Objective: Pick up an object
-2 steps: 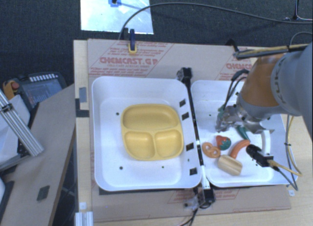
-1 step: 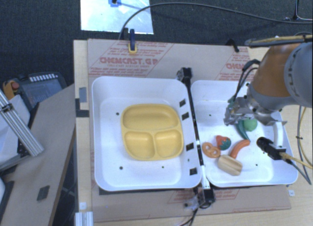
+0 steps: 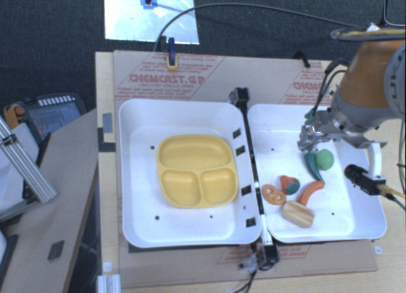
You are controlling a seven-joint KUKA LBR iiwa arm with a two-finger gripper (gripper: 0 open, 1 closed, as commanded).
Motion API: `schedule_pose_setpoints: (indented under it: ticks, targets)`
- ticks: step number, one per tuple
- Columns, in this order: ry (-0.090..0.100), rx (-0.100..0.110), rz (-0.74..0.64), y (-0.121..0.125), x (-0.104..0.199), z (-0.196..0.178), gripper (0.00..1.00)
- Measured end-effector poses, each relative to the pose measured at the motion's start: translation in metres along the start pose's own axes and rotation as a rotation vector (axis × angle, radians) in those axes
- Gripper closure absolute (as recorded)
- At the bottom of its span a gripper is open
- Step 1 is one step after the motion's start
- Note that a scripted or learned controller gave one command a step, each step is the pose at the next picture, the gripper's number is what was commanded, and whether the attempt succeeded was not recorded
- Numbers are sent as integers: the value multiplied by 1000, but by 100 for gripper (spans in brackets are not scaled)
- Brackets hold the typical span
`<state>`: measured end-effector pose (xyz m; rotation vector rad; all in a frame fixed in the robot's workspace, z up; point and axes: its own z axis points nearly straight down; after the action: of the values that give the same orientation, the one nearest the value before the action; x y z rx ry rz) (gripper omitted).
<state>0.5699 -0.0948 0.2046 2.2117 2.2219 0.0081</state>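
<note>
In the right bin lie several toys. A green toy with a round light-green end and a dark-green tail rests in the bin's upper right. Below it sit an orange-red sausage shape, a small red and green piece, an orange pretzel and a tan block. My gripper hangs just above the top left of the green toy, close to it or touching it. From this angle nothing is seen lifted.
The left bin holds a yellow divided plate. A black clip rail runs between the bins. A black part juts over the right bin's right edge. A grey controller sits off the bench at left.
</note>
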Motion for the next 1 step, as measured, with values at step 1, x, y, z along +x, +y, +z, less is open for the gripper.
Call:
schedule_pose_setpoints:
  ticks: [1]
  targets:
    - [0,2,0,2,2,-44,100]
